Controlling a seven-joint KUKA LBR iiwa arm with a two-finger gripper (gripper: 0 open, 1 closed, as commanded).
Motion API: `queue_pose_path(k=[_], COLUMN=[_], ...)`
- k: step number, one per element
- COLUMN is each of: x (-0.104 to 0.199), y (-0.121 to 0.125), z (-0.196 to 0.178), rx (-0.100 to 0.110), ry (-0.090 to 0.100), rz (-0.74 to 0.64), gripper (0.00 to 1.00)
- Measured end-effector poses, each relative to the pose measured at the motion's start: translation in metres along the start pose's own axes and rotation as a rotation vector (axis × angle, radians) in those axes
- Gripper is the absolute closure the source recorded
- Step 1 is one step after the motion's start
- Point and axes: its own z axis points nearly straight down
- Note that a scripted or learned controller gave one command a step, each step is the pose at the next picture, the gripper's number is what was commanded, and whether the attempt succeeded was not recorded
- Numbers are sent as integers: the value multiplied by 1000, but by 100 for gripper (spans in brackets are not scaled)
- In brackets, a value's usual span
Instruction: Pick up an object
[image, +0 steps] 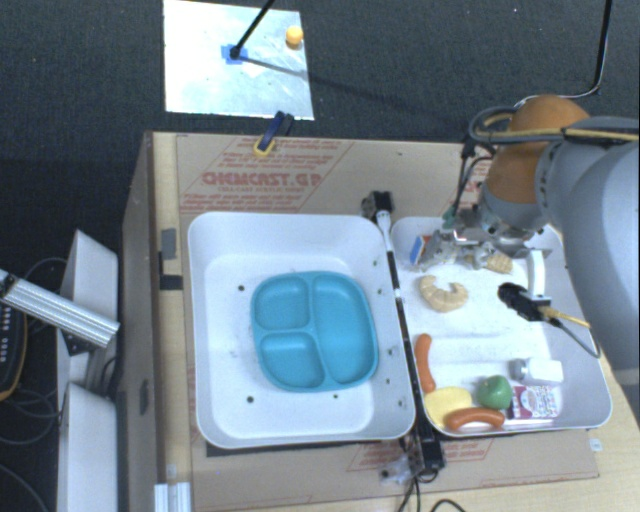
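My gripper (452, 243) hangs low over the far end of the right bin (585, 400). A tan croissant-shaped piece (443, 293) lies just in front of it. A small blue thing (417, 250) sits at its left side, and a pale bread-like piece (498, 263) lies close to its right. Nearer the front of the bin lie an orange sausage (425, 362), a yellow piece (448, 402), a green fruit (492, 391), a red hot dog (470, 422) and a white and red carton (537, 400). Nothing is visibly held.
The left bin (215, 260) holds a blue divided plate (313, 330). A raised rim (395, 300) separates the two bins. The grey arm (590, 200) covers the right bin's far right corner.
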Motion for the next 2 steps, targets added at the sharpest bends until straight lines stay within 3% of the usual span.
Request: queue_pose_path(k=[1, 2], x=[1, -2], y=[-21, 1], z=[0, 0], rx=[-14, 2], ry=[-3, 1], rz=[2, -1], gripper=[0, 0])
